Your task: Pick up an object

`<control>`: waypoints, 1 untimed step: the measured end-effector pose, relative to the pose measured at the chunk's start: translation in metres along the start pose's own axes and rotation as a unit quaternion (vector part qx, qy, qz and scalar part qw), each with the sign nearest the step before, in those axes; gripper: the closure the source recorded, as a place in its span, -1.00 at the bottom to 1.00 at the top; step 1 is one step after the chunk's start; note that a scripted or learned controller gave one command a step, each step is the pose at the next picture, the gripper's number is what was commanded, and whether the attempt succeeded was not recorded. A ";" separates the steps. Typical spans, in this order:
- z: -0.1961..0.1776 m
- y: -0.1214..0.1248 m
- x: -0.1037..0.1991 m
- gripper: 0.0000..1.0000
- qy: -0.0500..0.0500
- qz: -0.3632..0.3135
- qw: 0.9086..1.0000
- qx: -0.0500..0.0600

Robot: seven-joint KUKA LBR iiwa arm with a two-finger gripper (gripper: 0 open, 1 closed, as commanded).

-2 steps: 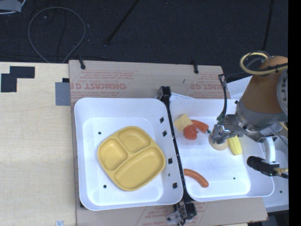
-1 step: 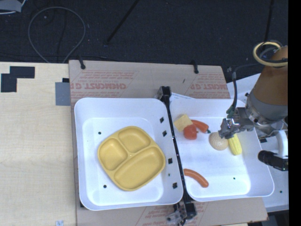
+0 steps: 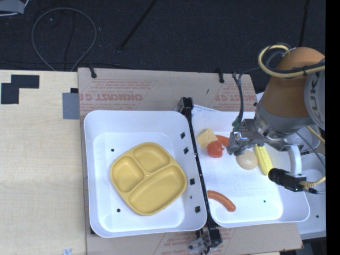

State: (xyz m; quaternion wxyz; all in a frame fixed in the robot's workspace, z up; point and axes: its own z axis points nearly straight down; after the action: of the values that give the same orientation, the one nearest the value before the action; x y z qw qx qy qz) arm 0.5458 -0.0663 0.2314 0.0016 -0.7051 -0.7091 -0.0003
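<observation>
The right bin (image 3: pixel 249 206) holds toy food. A yellow cheese wedge (image 3: pixel 207 137), a red tomato (image 3: pixel 214 150) and a small orange-red piece (image 3: pixel 223 140) lie at its left back. A beige egg-like ball (image 3: pixel 247 160) and a yellow corn cob (image 3: pixel 263 159) sit near the middle. An orange sausage (image 3: pixel 221 200) lies toward the front. My gripper (image 3: pixel 237 141) hangs low over the bin, just above and left of the beige ball and right of the tomato. The wrist hides its fingers.
The left bin (image 3: pixel 101 137) carries a yellow three-compartment plate (image 3: pixel 148 178). A black divider clamp (image 3: pixel 194 163) runs between the bins. A black cable plug (image 3: pixel 287 179) hangs off the arm over the right bin's right side. Cardboard lies under both bins.
</observation>
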 end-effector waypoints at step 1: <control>0.011 -0.006 0.057 1.00 0.000 0.001 1.000 0.001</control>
State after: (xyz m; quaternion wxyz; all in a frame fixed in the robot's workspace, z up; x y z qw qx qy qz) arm 0.5398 -0.0091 0.2208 0.0025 -0.7054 -0.7088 0.0008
